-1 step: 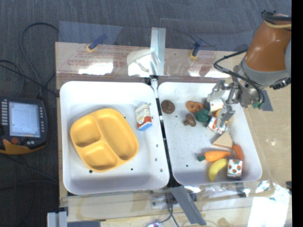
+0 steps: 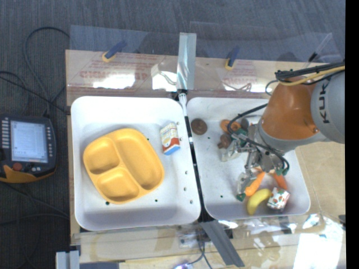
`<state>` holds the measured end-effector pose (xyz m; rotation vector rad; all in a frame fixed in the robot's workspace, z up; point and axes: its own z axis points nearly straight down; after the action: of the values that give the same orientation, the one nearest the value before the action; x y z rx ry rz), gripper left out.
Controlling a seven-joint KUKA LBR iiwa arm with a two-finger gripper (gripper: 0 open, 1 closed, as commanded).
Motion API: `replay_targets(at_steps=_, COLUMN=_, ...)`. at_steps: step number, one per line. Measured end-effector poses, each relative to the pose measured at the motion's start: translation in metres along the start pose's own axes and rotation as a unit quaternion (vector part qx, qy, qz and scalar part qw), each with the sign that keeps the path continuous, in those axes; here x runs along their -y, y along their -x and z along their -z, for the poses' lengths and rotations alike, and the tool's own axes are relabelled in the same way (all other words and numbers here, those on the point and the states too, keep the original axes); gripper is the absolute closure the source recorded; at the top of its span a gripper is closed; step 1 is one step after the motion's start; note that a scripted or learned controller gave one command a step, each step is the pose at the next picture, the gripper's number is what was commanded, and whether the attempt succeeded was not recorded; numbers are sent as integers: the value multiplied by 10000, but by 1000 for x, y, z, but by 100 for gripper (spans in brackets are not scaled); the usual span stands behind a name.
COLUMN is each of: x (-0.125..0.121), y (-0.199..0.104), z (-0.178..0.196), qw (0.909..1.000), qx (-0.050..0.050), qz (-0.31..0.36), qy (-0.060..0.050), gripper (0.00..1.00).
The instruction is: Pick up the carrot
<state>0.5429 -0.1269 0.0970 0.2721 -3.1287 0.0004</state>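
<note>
The carrot [image 2: 253, 183], orange with a green end pointing lower left, lies slanted in the right bin [image 2: 213, 200] near its front. My gripper [image 2: 253, 166] hangs straight above the carrot's upper end, close to it or touching it. The grey and orange wrist [image 2: 289, 114] covers the gripper's top, and cables blur its tip. A second short orange piece [image 2: 280, 180] with a green top lies just right of the carrot.
A yellow banana [image 2: 257, 200] and a small printed carton [image 2: 279, 199] lie right below the carrot. Small brown and dark items [image 2: 226, 133] and a brown disc [image 2: 198, 126] sit at the bin's back left. The left bin [image 2: 90, 217] holds a yellow divided plate [image 2: 122, 164] and a small carton [image 2: 170, 138].
</note>
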Motion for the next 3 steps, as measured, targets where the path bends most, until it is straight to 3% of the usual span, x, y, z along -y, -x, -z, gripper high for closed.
replay_targets(at_steps=1, x=18, y=-44, z=-4, qw=9974, qx=109, qz=709, qy=-39, gripper=0)
replay_targets(at_steps=2, x=18, y=-42, z=7, qw=9974, qx=116, qz=715, qy=-61, gripper=100)
replay_targets(at_steps=3, x=49, y=-46, z=-2, qw=9613, qx=96, qz=2753, qy=-44, gripper=100)
